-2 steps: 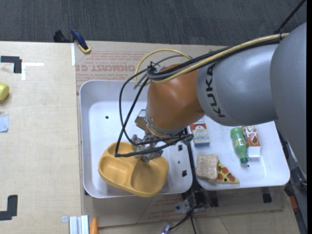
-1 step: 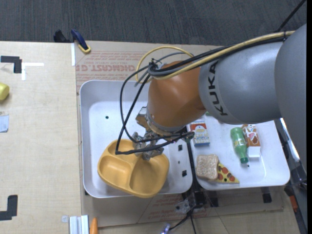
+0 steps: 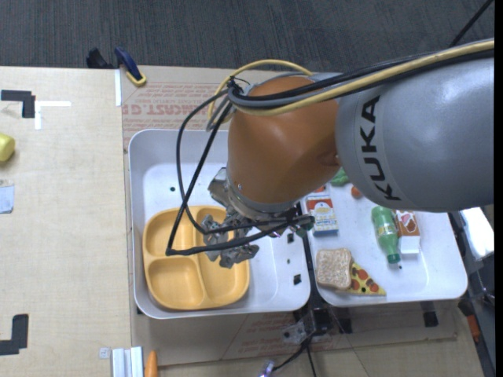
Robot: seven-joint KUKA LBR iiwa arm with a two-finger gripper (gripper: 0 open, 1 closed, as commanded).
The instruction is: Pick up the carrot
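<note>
Approach step. The pincer (image 3: 229, 246) is hung over the yellow divided plate (image 3: 169, 277) in the left bin (image 3: 157, 151); whether it is open or closed cannot be told, and nothing is seen gripped. A green tuft with an orange trace (image 3: 339, 178), at 12 o'clock from the small carton (image 3: 323, 214) in the right bin (image 3: 440, 281), is judged to be the carrot, largely covered by the arm (image 3: 409, 140). Its long axis and heading cannot be read. A shift toward 3 o'clock is judged to be needed next, then a descent across the carrot's width.
</note>
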